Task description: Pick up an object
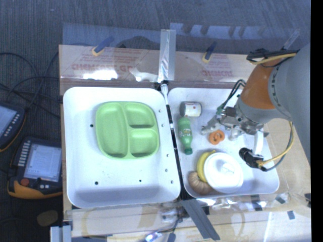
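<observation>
My gripper (216, 129) hangs low in the right bin (270, 178), at the end of the grey arm with the orange band (258, 87). Right under its tip lies a small orange ring-shaped object (217, 138); contact cannot be judged. A green bottle (185, 134) lies just left of it, near the divider. Behind the bottle a small white can (191, 109) rests on its side. Toward the front sit a white round bowl (225, 172), a yellow banana (201, 165) curved around its left side, and a brown doughnut (197, 182).
The left bin (81, 180) holds a green divided plate (127, 129). A black and yellow cable (272, 158) loops from the wrist over the right bin's right side. Tablets and cables (35, 160) lie on the floor to the left.
</observation>
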Robot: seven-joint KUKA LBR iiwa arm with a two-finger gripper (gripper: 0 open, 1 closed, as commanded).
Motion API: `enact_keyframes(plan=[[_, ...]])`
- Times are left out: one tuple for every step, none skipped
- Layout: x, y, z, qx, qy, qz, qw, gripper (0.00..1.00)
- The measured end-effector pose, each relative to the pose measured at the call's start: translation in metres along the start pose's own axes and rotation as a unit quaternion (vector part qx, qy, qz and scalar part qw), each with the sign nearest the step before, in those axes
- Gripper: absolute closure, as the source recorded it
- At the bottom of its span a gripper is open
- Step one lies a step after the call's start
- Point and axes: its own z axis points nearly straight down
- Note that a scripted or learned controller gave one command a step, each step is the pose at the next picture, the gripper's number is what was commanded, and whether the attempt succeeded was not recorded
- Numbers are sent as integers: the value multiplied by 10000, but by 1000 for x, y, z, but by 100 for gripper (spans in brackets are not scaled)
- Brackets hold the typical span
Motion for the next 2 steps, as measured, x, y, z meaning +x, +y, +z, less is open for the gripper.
enact_keyframes(plan=[[0,0,-9,2,5,1,10000,100],[65,-35,-134,69,10,-1386,9903,100]])
